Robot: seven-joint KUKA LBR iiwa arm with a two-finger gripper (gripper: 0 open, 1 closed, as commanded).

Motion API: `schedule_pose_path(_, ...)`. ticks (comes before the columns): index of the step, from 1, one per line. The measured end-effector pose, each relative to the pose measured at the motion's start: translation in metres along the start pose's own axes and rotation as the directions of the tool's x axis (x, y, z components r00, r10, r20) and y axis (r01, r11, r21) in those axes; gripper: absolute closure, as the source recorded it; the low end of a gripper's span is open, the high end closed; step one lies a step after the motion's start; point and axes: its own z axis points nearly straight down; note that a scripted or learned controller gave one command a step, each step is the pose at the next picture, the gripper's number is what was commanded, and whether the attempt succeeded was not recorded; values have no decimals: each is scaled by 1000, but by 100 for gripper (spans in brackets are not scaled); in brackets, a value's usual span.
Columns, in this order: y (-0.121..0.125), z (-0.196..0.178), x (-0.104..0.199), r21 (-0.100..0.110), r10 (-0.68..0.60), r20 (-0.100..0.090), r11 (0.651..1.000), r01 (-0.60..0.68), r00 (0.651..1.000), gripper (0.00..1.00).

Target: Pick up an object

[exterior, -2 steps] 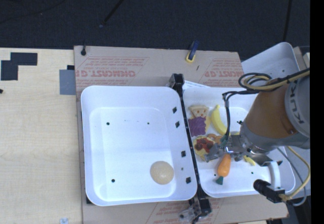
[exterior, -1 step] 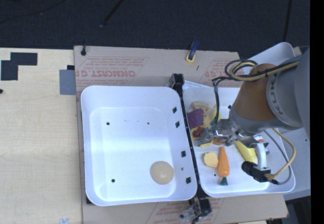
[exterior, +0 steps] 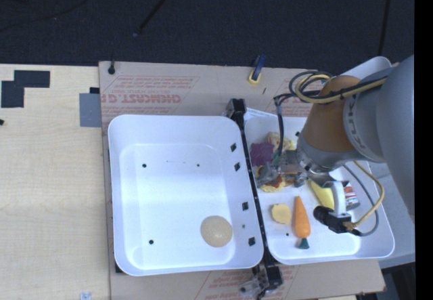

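My gripper (exterior: pixel 276 174) is down in the right bin (exterior: pixel 379 246), among a pile of small toy foods near the bin's left wall. A purple piece (exterior: pixel 260 153) lies just above it and a yellow-red piece (exterior: pixel 270 185) just below it. An orange carrot (exterior: pixel 301 218) and a pale yellow round piece (exterior: pixel 280 212) lie toward the front of that bin. A yellow item (exterior: pixel 323 194) sits beside the wrist. In the left bin (exterior: pixel 128 156) rests a beige round ball (exterior: pixel 216 231) near the front right corner.
The grey arm with its orange band (exterior: pixel 331 122) covers the right bin's back right part. A black divider (exterior: pixel 247 183) runs between the bins. Cables (exterior: pixel 308 85) loop above the wrist. The bins stand on cardboard (exterior: pixel 169 92).
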Motion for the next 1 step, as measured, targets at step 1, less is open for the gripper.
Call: schedule_pose_path(1, 55, 1, -3, 0, 0, 0, 1000, 0, 1000, 0)
